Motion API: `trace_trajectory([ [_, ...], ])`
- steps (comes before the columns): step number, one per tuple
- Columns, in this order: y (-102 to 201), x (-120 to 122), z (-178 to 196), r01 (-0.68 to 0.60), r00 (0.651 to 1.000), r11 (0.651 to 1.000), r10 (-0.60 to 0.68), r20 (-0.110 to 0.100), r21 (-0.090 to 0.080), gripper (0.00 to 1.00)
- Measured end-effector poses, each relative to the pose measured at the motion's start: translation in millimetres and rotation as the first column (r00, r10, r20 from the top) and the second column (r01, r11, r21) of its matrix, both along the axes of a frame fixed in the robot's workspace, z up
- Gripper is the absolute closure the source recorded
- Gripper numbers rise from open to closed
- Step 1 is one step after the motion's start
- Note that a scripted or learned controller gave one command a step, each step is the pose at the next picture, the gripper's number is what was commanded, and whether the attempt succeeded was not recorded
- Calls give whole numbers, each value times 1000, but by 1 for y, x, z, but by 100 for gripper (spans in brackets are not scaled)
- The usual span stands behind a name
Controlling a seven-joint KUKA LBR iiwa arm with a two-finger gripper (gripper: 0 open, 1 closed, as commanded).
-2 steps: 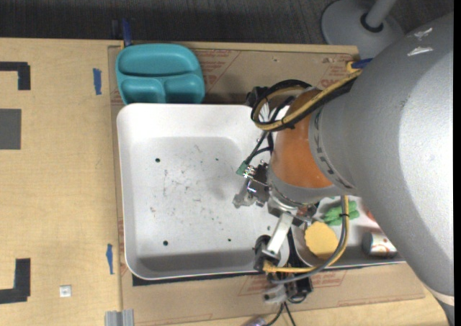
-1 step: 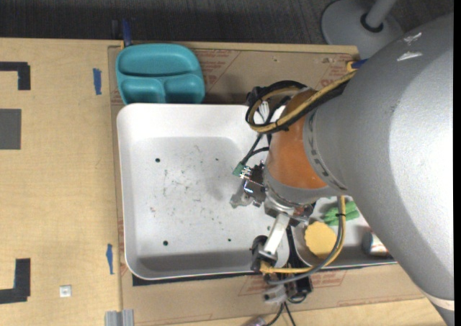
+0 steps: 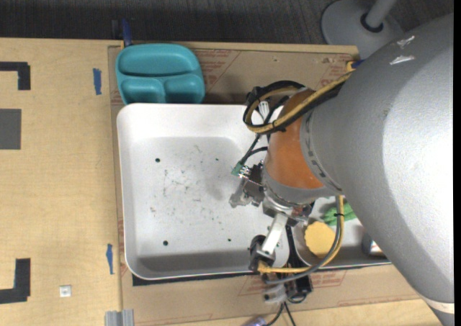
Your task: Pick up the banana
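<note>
you are looking down on a tan bench [image 3: 65, 173]. the left bin [image 3: 173, 166], white and shallow, shows a bare floor marked with grey scuffs and a few small dark specks. just beyond its far edge sits a teal divided tray [image 3: 160, 74], touching or nearly touching the bin's rim.

your grey arm [image 3: 403, 159] reaches in from the right and covers almost all of the right bin [image 3: 358, 249], of which you see a pale strip along the near side. the orange band [image 3: 288, 155] sits over the line where the two bins meet. below it the gripper [image 3: 247, 191] hangs over the right part of the left bin, seen from above and crowded by cables; you cannot tell whether the claw is spread or pressed together, and nothing can be seen held in it.

the banana [image 3: 319, 238], as far as you can judge, is the rounded yellow patch in the right bin, near side, just right of the wrist and mostly hidden by it. a small green thing [image 3: 341, 211] lies just beyond it, also half covered. the arm's bulk blocks your view of the rest of that bin.

short strips of blue tape [image 3: 97, 81] mark the bench left of the bins.
</note>
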State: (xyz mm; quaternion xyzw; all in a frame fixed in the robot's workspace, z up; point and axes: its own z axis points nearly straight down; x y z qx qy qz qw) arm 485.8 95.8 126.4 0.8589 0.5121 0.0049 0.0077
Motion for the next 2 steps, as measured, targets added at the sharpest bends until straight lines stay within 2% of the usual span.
trace_trajectory([
  [1, -12, 2, 137, -128, 992, 992, 128, -17, 9, 0],
  [2, 35, -1, 7, -184, 983, 983, 184, -20, 9, 0],
])
